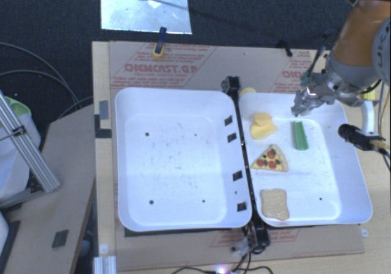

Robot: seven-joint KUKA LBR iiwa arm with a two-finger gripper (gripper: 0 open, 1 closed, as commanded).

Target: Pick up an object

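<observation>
Green stick (300, 135) just below hand (300, 109) (grip state unclear), apparently untouched

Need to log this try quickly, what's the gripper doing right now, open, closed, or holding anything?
Gripper: cannot be told whether open or closed; it hangs just above the green stick in the right bin, with nothing seen held.

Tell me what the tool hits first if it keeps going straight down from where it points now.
Most likely the green stick: the tool hangs just above its upper end in the right bin. Depth is unclear from this slanted view, so it might instead land on bare bin floor beside the stick.
</observation>
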